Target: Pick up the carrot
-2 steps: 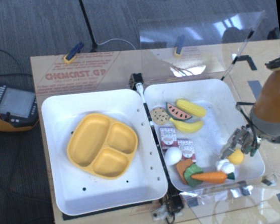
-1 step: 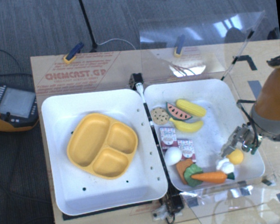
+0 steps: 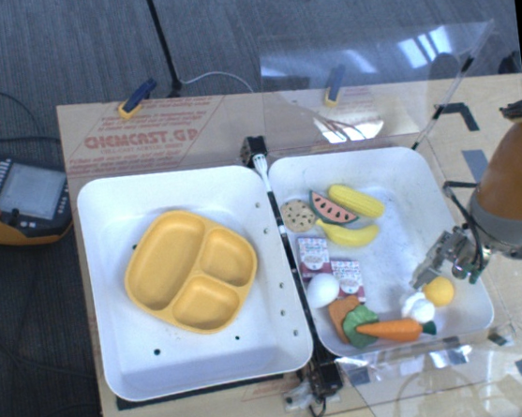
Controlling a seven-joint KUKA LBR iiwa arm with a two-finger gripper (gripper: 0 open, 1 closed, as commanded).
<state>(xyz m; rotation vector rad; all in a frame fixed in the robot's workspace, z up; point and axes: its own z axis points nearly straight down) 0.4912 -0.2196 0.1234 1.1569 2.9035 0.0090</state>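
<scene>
**Carrot at the front of the right bin, gripper close by**

A brown bench on dark grey carpet bears two white bins side by side. The right bin (image 3: 426, 168) is the landmark. The carrot (image 3: 389, 331) lies flat along that bin's near wall, its green end pointing toward the near right corner, touching a green leafy toy (image 3: 358, 320) on its left. Just right of the carrot sit a white egg (image 3: 419, 309) and a small yellow ball (image 3: 439, 291). At the bin's far side lie a watermelon slice (image 3: 330, 206), a corn cob (image 3: 356, 200) and a banana (image 3: 351, 232). The gripper (image 3: 442, 261) hangs over the bin's right side, above the yellow ball; whether its fingers are spread or pressed together cannot be told. Left of the right bin, the other bin (image 3: 108, 269) holds a yellow divided plate (image 3: 190, 270).
</scene>
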